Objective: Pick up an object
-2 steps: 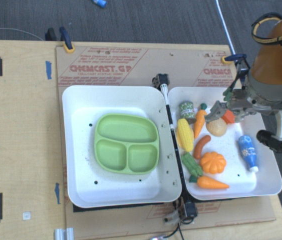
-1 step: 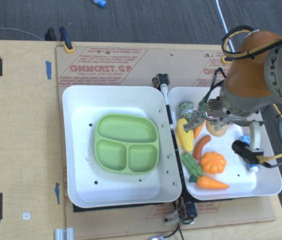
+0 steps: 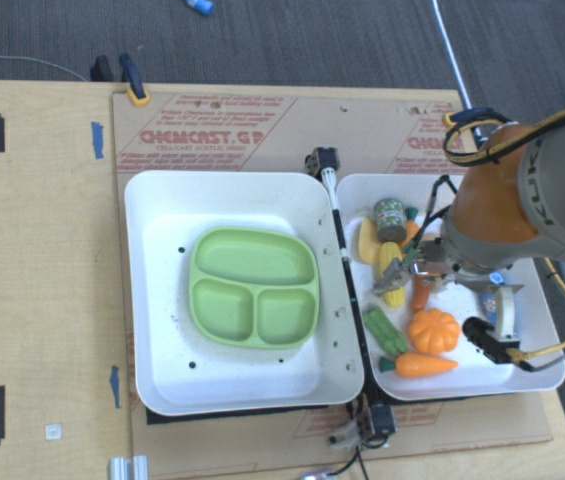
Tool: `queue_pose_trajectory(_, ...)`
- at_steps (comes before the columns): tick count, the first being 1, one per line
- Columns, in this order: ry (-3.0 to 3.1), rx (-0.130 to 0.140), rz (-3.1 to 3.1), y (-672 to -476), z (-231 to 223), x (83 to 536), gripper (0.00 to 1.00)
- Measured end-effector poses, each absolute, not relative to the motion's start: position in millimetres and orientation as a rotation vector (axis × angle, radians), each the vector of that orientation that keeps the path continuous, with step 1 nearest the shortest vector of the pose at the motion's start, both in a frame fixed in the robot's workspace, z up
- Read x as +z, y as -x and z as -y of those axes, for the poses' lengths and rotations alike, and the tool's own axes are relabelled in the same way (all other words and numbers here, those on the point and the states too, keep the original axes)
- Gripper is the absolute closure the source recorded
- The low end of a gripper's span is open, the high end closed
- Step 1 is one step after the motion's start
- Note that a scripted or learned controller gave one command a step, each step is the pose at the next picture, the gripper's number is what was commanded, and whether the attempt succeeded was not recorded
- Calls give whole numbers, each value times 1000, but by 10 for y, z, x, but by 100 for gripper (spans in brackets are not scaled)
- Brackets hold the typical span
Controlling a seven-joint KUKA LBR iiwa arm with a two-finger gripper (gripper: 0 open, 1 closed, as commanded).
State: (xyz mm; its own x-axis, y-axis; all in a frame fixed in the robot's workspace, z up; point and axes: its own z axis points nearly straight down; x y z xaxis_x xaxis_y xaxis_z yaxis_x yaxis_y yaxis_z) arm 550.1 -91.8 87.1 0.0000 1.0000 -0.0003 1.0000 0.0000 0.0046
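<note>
The right bin (image 3: pixel 537 373) holds several toy foods. A green-labelled can (image 3: pixel 390 216) stands at the back, with a pale yellow piece (image 3: pixel 366 242) and a corn cob (image 3: pixel 389 259) beside it. Toward the front lie a green cucumber (image 3: pixel 383 330), an orange pumpkin (image 3: pixel 434 330) and a carrot (image 3: pixel 424 365). A smaller orange piece (image 3: pixel 420 292) lies between the corn and the pumpkin. My gripper (image 3: pixel 404 274) reaches in from the right and hangs low over the corn cob's near end. The grey and orange wrist (image 3: pixel 492 213) hides the bin's right middle.
The left bin (image 3: pixel 152 218) holds a green divided plate (image 3: pixel 254 286). A black clamp (image 3: pixel 321 160) sits where the bins meet at the back. Cables (image 3: pixel 522 353) loop along the right bin's front right. A blue bottle (image 3: pixel 194 1) lies on the floor beyond the bench.
</note>
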Motion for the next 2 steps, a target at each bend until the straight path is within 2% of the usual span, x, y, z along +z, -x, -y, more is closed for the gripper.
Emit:
queue_pose_trajectory(1,-2217,5,-2213,-5511,935,975,100)
queue_pose_trajectory(2,-2219,2,-2222,-5810,708,2060,100)
